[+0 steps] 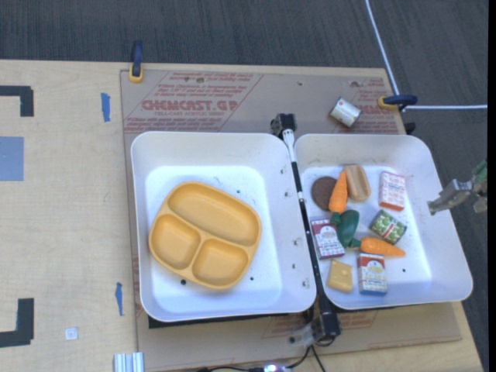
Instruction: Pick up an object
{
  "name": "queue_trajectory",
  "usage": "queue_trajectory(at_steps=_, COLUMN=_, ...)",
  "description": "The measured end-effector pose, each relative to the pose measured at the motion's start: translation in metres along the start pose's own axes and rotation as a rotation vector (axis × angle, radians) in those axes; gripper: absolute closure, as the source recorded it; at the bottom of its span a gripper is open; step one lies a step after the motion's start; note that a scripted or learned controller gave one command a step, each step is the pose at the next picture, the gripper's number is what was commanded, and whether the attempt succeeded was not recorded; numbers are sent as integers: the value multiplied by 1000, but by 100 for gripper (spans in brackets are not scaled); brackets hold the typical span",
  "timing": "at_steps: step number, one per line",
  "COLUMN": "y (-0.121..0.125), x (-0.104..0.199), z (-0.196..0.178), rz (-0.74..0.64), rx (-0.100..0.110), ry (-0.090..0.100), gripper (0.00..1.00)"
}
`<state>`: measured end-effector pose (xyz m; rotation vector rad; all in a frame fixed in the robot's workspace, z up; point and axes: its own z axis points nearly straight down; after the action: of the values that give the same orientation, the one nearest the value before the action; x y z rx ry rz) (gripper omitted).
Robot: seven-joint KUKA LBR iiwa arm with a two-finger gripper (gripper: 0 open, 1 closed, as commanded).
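Note:
The right bin (pixel 434 285) holds several toy foods: a brown patty (pixel 322 192), an orange carrot (pixel 338 195), a hot dog bun (pixel 357 183), a red and white carton (pixel 393 191), a green pepper (pixel 346 225), a green packet (pixel 387 226), a second carrot (pixel 381 247), a cheese wedge (pixel 339 275) and two small red boxes (pixel 373 273). My gripper (pixel 445 201) reaches in at the far right, over that bin's right rim. It is apart from all the toys, and the carton is the closest one, to its left.
The left bin (pixel 147 157) bears a yellow three-part plate (pixel 204 235). A small white block (pixel 345 112) lies on the brown board behind the bins. Clamps (pixel 136 60) hold the board's back corners, and a white cable (pixel 380 29) runs across the upper right.

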<state>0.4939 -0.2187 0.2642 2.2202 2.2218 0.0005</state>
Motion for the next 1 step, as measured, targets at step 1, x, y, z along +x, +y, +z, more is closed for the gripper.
queue_trajectory(at_steps=1, y=-15, x=-2, z=131, rz=1, rx=2, ry=1, gripper=0)
